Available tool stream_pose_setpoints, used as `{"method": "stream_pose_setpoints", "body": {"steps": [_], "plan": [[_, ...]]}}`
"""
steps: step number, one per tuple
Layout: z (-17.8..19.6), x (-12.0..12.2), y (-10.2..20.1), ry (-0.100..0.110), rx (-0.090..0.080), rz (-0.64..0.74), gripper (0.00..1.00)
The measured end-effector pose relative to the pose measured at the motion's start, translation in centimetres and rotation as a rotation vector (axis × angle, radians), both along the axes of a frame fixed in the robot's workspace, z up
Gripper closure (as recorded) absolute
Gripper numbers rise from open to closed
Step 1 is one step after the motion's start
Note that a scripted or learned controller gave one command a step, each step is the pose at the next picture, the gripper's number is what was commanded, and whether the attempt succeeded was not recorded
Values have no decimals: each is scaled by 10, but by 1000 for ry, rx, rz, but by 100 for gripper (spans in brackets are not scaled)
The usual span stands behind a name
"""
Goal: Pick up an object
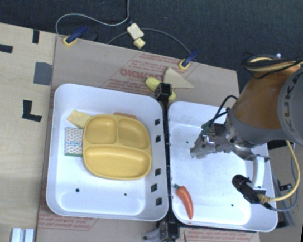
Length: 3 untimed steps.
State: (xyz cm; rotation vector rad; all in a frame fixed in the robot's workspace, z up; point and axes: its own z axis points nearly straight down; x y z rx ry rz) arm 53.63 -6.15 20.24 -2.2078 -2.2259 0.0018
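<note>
An orange carrot-shaped toy [185, 200] lies near the front left corner of the right bin [227, 216]. In the left bin [55, 182] a yellow divided plate [117, 146] sits in the middle, with a pale yellow piece [77, 118] and a small checkered card [73, 141] at its left. My gripper [202, 147] hangs over the middle of the right bin, well up and to the right of the carrot, with nothing seen between its fingers.
A black divider [161, 147] runs between the bins. Clamps [166, 89] and a tan wedge [178, 80] sit on the cardboard behind them. A black cable end [246, 188] hangs by the arm over the right bin's right part.
</note>
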Motion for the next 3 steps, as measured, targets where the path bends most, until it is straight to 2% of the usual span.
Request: {"method": "stream_pose_setpoints", "body": {"steps": [1,2,3], "plan": [[2,1,-5,-4,-3,-7,0],[-20,-56,2,2,-3,-9,0],[-106,-55,-34,3,-4,-12,0]]}}
